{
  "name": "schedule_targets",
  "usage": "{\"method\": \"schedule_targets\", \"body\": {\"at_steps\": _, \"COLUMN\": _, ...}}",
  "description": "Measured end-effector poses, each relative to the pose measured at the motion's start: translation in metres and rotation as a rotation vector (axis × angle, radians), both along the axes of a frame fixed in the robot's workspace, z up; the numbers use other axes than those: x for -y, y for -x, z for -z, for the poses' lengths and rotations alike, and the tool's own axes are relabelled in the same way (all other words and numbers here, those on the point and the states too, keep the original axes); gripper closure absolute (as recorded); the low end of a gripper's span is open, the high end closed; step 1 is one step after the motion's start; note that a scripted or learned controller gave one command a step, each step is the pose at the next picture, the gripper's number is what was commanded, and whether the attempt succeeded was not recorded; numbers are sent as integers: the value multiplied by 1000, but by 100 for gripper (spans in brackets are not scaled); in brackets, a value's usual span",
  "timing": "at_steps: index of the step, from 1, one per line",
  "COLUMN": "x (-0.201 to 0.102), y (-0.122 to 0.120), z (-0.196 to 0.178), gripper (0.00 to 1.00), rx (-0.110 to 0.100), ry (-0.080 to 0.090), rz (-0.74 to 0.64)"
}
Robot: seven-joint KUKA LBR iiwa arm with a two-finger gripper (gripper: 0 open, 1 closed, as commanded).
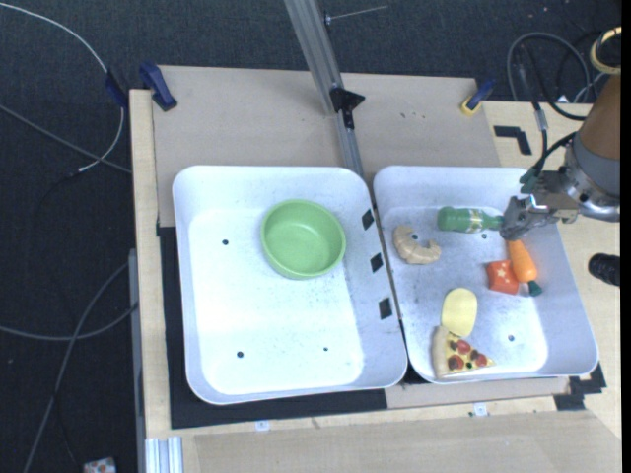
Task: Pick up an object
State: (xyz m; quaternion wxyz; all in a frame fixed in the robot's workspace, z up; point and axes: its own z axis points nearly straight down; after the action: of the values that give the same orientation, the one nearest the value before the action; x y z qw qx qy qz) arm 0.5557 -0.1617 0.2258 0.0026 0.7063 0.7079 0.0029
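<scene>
The right bin (552, 353) holds a green bottle (465, 220) lying on its side, an orange carrot (522, 260), a small red piece (502, 278), a tan croissant-like piece (417, 245), a yellow lemon-like piece (458, 310) and a pizza slice (458, 353). My gripper (520, 218) hangs at the bin's far right, just beside the bottle's right end and above the carrot. Nothing shows between its fingers.
A green bowl (304, 237) sits in the left bin (227, 343) near its far right corner. A metal pole (315, 47) slants over the bench behind the bins. Cables trail off the bench at left and upper right.
</scene>
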Motion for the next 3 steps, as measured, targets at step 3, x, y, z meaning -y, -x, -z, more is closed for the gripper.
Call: {"method": "schedule_targets", "body": {"at_steps": 3, "x": -122, "y": 0, "z": -27, "gripper": 100, "rx": -19, "ry": -6, "rz": -3}}
